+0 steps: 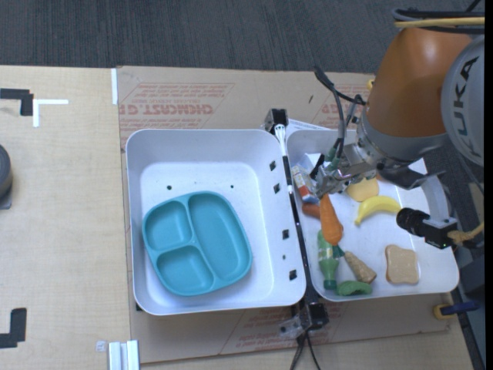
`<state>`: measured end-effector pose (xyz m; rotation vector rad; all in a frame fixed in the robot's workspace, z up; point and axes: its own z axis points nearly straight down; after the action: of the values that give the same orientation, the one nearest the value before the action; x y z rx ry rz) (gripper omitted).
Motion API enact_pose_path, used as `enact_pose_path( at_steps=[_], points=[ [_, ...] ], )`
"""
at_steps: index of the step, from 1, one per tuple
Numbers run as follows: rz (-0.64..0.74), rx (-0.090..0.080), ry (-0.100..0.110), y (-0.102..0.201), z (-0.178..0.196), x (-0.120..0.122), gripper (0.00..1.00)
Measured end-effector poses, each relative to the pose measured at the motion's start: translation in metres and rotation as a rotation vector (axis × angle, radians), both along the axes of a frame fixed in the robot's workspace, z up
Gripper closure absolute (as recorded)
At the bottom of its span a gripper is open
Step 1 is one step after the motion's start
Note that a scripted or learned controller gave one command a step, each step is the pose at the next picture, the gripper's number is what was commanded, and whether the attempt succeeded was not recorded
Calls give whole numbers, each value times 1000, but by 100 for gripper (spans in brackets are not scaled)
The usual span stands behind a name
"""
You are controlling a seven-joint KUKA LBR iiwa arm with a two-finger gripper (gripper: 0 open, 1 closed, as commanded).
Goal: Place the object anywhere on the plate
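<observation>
Teal and three-part, the plate lies in the left bin, toward its front-left corner, with nothing on it. Across the divider, the right bin is crowded: a carrot near its left wall, a green bottle below it, a cone and a green piece by the front edge, a banana mid-bin, and a bread slice toward the front-right corner.

The gripper hangs at the bin's back-left corner, just above the carrot's top end; whether it is apart, together or clamped on anything cannot be told, as the wrist hides it. Which item is the object is unclear; the carrot looks likeliest, being nearest.

Risks, as a judgement: the tapered carrot could slip out of a pinch, the wall and neighbours could block a clean descent, and a weak hold could drop it while crossing the divider, short of the plate.
</observation>
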<state>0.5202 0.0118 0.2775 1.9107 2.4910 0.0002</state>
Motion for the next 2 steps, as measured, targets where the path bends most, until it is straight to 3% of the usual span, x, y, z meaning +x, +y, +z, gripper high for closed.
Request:
enact_pose_path(
  at_steps=[1,2],
  points=[
    [-219,-1,7,72,-88,-17,100],
    [-335,-2,4,129,-52,-23,100]
  ],
)
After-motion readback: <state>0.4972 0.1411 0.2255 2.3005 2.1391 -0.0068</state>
